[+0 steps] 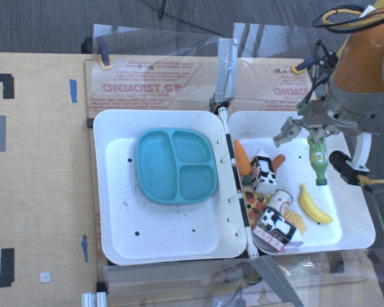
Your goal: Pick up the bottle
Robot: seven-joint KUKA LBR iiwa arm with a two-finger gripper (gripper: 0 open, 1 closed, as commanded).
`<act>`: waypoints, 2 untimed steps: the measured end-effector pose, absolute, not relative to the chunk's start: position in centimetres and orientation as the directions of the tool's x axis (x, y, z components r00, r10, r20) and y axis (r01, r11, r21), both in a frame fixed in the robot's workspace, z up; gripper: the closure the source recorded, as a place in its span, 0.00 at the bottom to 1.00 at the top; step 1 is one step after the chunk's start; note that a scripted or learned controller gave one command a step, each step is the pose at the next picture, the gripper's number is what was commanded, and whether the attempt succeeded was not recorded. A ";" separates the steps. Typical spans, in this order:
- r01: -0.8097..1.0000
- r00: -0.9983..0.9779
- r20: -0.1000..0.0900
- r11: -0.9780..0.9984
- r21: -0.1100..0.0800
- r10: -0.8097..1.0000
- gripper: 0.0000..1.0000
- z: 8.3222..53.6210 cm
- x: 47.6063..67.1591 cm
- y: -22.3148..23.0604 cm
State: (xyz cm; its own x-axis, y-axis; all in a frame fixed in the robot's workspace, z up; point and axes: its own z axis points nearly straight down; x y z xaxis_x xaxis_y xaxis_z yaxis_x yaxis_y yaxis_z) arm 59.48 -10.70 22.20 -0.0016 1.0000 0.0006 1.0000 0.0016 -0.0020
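The bottle (318,163) is green with a pale label. It sits in the right bin (355,232), toward the upper right, its narrow cap end pointing at the near edge. My gripper (317,141) is directly over the bottle's wide end, and its fingers close on that end. The grey wrist and orange band rise above it at the right edge of the view. I cannot tell whether the bottle hangs clear of the bin floor or touches it.
A banana (314,204) lies just below the bottle. A carrot (242,157), a cow toy (264,171), a cup (280,200) and a cow-print carton (275,226) crowd the right bin's left side. A teal divided plate (176,165) lies in the left bin (115,190).
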 end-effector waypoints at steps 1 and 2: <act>0.998 -0.057 -0.003 0.057 0.004 0.998 0.00 23.8 60.9 -18.8; 0.993 -0.119 -0.001 0.119 0.001 0.993 0.00 17.3 55.8 -22.4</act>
State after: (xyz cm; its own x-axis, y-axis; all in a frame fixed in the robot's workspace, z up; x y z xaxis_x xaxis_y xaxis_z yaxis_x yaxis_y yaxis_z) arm 55.78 -22.37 17.32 -0.1187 0.9929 -0.0008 0.9929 0.1187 0.0013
